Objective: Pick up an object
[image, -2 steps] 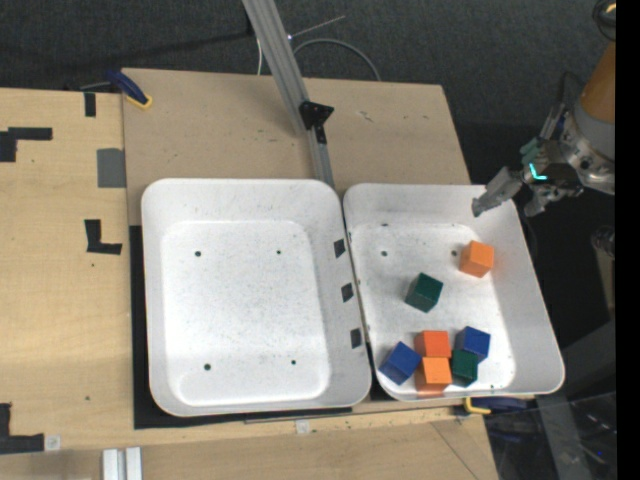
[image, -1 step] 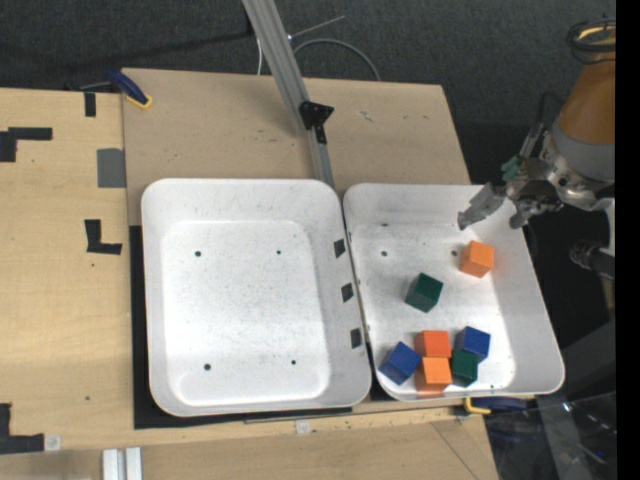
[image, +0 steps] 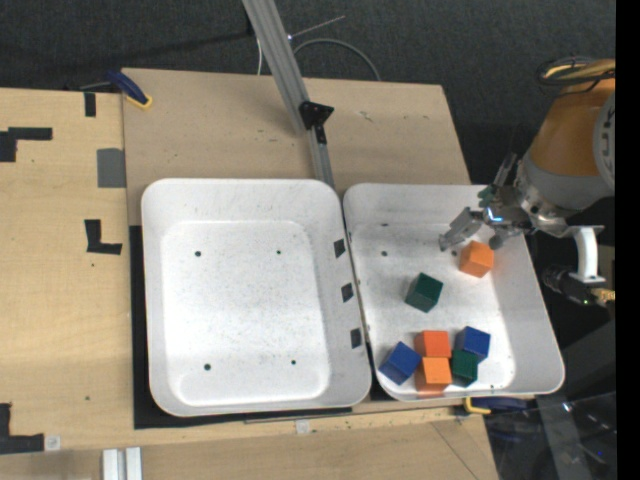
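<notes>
— Gripper first: where is it, and does it hold anything?

— It hangs over the upper right part of the right bin, fingers spread and nothing between them. An orange cube lies just beside the fingertips, a little below them in the view.

— So which step is this?

— I judge it is the approach. The next move needs the fingers to come down on both sides of that cube and then close.

— Anything in the way?

— A dark green cube sits near, but apart. A cluster of blue, orange and green cubes rests at the near edge, well apart. The bin wall is close on the right. The left bin stands beside.
</notes>
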Controlling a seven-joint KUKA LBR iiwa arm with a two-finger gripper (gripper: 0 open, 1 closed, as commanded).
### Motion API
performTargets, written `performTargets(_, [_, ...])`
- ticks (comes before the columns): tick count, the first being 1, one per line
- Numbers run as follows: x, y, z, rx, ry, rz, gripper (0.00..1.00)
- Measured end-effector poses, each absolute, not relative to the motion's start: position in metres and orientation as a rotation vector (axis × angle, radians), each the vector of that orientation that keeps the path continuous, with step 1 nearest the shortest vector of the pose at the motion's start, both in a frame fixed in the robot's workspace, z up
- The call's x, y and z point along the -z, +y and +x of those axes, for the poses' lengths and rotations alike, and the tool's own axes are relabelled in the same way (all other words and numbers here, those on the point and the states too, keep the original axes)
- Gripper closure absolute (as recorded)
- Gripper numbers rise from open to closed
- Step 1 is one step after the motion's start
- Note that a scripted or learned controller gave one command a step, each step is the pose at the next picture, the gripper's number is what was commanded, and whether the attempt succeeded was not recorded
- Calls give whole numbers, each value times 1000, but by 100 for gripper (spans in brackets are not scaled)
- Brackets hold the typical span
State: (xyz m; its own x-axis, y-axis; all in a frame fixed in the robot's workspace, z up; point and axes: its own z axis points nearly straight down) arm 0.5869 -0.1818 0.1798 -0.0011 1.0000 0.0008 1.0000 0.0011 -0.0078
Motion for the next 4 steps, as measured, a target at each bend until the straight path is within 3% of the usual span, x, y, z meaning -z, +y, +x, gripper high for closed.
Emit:
performTargets(1, [-119, -184, 589, -3, -2228, -2226, 0])
performTargets(2, [-133, -183, 590, 2, -2227, -2224, 100])
performTargets(4, [-240, -177, 590, 3, -2226, -2222, 100])
